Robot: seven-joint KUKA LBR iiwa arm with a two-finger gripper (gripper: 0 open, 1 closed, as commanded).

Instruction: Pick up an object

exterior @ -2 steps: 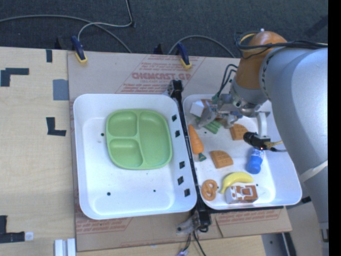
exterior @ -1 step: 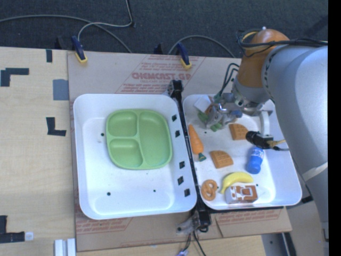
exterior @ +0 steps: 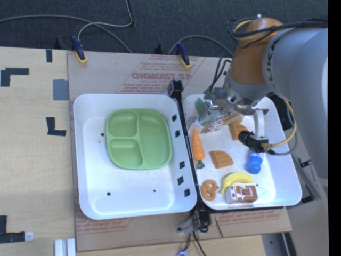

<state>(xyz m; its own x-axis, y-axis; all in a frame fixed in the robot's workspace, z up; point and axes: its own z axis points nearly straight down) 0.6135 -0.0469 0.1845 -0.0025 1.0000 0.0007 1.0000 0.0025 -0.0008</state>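
Carrot [exterior: 197,145] – orange, lying lengthwise, perhaps touching bin wall [exterior: 186,137].

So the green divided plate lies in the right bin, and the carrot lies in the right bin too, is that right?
Not quite. The camera view shows the green divided plate in the left bin. The carrot does lie in the right bin.

Grey arm [exterior: 298,73] reaches in, hand [exterior: 216,113] lowered.

Green divided plate [exterior: 139,138] in left bin [exterior: 85,159]; toy foods, tool [exterior: 217,111] in right bin [exterior: 285,169].
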